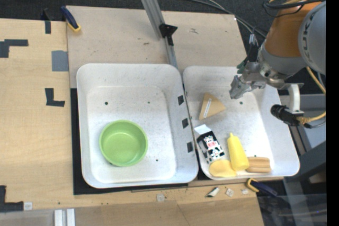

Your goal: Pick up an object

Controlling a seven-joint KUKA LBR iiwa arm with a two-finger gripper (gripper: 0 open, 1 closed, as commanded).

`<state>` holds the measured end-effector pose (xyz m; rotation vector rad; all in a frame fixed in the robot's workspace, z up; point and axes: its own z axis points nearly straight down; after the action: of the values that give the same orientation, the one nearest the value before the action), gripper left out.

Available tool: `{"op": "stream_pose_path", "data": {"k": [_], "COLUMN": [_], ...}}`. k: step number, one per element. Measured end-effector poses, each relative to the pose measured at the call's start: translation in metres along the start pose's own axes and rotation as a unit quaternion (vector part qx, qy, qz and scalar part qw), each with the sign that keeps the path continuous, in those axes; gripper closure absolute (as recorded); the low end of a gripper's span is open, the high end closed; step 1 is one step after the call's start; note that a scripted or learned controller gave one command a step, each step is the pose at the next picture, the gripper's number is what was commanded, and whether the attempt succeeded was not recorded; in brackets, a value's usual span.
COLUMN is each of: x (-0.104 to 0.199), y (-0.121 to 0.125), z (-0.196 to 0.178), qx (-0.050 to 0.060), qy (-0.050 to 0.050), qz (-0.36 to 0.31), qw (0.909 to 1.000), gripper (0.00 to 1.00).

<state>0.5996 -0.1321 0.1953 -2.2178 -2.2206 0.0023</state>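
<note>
From my station I see the grey two-finger gripper [237,89] above the right white bin [275,129], near the tan wedge-shaped cheese piece [211,107]. It holds nothing, so I judge that the picking is not yet done.

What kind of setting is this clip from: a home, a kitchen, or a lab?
Most likely a robotics lab bench set up for grasping trials. Two white bins, left and right, sit on taped plywood, toy food such as a cheese wedge lies inside, and the gripper hangs above.
</note>
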Motion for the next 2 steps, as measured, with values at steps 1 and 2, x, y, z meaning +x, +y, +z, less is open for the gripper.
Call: {"op": "stream_pose_path", "data": {"k": [1, 2], "x": [0.0, -0.002], "y": [0.0, -0.009], "z": [0.0, 0.065], "qx": [0.0, 0.004], "qy": [0.0, -0.001], "qz": [0.0, 0.0], "qw": [1.0, 1.0], "gripper": [0.0, 0.0]}}
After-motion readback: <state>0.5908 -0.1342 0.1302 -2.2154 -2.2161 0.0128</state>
